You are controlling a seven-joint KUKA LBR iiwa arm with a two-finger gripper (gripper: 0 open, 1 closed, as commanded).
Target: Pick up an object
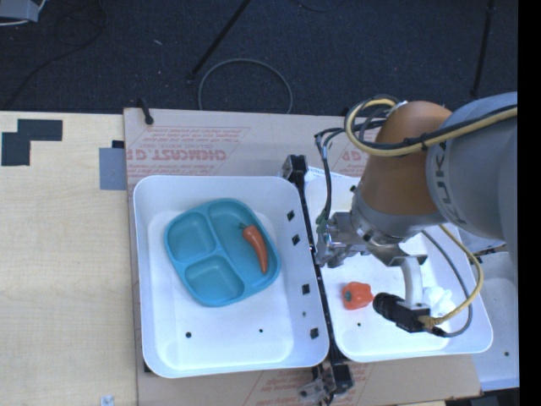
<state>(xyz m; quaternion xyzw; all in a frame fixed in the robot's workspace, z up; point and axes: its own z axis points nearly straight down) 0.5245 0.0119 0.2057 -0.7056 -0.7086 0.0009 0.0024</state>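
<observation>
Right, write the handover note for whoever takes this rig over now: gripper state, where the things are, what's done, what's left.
Gripper: low over the right bin, near its left wall by the divider; no object visible between its fingers, and open or shut cannot be told.
Orange-red pepper-like toy: lying on the right bin's floor, just below and right of the gripper, apart from it.
Orange carrot toy: lying in the right-hand compartment of the blue divided plate, which sits in the left bin.
Done: nothing picked yet.
Left: grasp and lift one object; the pepper-like toy looks nearest.
</observation>
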